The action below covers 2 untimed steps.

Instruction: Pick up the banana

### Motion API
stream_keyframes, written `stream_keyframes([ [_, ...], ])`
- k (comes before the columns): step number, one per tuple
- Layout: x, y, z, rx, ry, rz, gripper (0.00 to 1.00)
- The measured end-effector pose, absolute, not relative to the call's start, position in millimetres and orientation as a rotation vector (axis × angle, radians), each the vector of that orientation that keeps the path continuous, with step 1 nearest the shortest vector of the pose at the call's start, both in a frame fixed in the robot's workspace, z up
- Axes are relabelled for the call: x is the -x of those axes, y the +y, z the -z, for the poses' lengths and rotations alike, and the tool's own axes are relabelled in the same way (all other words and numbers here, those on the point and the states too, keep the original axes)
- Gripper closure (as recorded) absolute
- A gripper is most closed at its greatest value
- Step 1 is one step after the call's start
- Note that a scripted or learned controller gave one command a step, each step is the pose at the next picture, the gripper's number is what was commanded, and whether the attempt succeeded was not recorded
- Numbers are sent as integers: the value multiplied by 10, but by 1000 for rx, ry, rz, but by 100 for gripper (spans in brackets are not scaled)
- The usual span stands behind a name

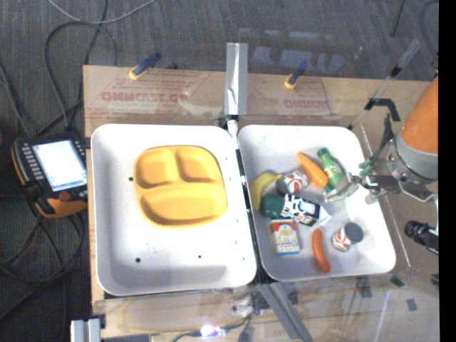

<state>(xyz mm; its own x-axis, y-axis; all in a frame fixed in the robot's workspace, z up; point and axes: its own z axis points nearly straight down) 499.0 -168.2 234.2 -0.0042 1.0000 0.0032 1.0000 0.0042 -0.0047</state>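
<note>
The banana (262, 184), yellow with a greenish end, is lying at the left edge of the right bin (370, 262), touching a dark green object (272, 205). To its right, the gripper (347, 189) is hovering low over the bin's upper right, near the green bottle (330, 165); whether its jaws are open cannot be told.

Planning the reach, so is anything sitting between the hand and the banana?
Yes. The hand is at the right bin's right side; the carrot, green bottle and small can lie between it and the banana.

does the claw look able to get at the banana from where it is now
Probably yes, from above. The banana lies exposed at the right bin's left edge, though a dark green object touches it and the claw is across the clutter.
</note>
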Motion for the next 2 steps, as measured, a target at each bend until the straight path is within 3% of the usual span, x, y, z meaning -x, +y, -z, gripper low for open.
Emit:
stream_keyframes([
  [1, -5803, -1158, -920, 2093, -2347, -2, 0],
  [2, -6627, -1122, -882, 1917, -2488, -12, 0],
])
